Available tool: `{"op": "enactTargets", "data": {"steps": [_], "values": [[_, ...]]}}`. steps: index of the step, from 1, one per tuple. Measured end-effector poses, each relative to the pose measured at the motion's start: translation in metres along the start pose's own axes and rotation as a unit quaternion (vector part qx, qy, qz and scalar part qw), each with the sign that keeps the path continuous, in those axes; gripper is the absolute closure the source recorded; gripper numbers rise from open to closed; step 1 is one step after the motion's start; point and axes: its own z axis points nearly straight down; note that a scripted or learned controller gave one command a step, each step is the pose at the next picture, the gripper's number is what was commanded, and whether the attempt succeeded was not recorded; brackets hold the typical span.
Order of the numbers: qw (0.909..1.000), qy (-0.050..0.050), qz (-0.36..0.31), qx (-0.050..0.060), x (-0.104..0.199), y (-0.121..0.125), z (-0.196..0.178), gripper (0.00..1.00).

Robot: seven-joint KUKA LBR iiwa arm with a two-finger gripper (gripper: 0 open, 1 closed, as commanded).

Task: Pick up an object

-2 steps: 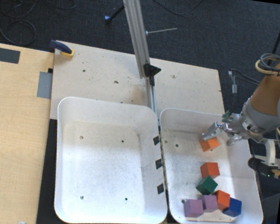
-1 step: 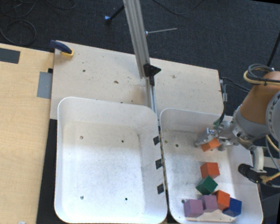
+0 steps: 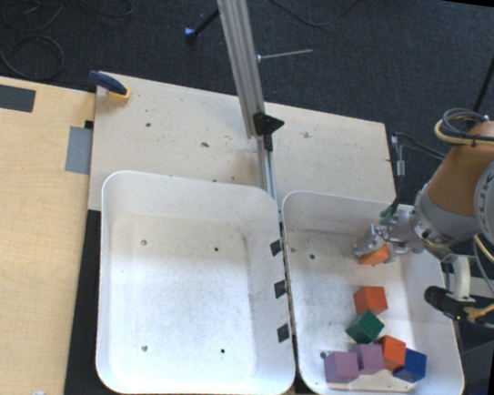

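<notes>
Arm: reaching in from the right, over the right bin (image 3: 318, 214).
Fingers: gripper (image 3: 374, 250) low at the bin's upper right, closed around a small orange object (image 3: 375, 254).
Loose blocks: orange-red (image 3: 371, 300), green (image 3: 364, 327), two purple (image 3: 356, 361), orange (image 3: 393, 351), blue (image 3: 412, 365), clustered lower right.
Left bin (image 3: 119, 191): alongside, touching.

Single fixed camera above bench (image 3: 193, 129), slanted down, both bins (image 3: 133, 221) visible.
</notes>
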Motion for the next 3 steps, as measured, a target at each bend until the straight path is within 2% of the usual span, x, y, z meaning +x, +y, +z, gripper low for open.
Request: {"op": "enactTargets", "data": {"steps": [1,3], "values": [[1.0,0.0,0.005,-0.003,-0.002,-0.01,-0.051,1.0],[1.0,0.0,0.003,-0.003,-0.006,-0.007,-0.146,1.0]]}}
